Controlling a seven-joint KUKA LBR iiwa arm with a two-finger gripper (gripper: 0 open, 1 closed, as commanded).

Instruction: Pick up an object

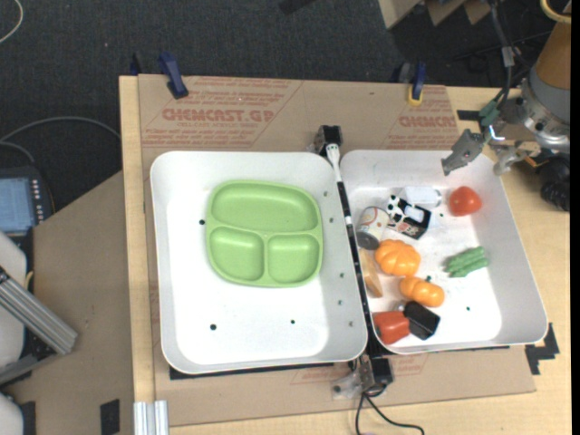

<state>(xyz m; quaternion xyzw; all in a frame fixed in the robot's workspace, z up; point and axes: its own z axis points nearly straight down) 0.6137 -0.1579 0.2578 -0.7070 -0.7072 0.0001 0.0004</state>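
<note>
My gripper (pixel 482 157) hangs over the back rim of the right bin (pixel 521 270), open, with nothing between its fingers. One finger (pixel 460 152) points left and the other sits near the bin's back right corner. Below it lies a red tomato (pixel 464 200). To the left of the tomato is a black-and-white toy (pixel 408 214). An orange pumpkin (pixel 398 257) and a smaller orange piece (pixel 422 290) sit mid-bin. A green pod-like item (pixel 466 262) lies to their right. A red block (pixel 391 326) and a black piece (pixel 421 319) rest at the front.
The left bin (pixel 181 315) holds a green divided plate (pixel 265 233). A small grey item (pixel 367 239) and a tan piece (pixel 372 284) lie by the right bin's left wall. Blue and yellow clamps (pixel 172 75) hold the cardboard at the back.
</note>
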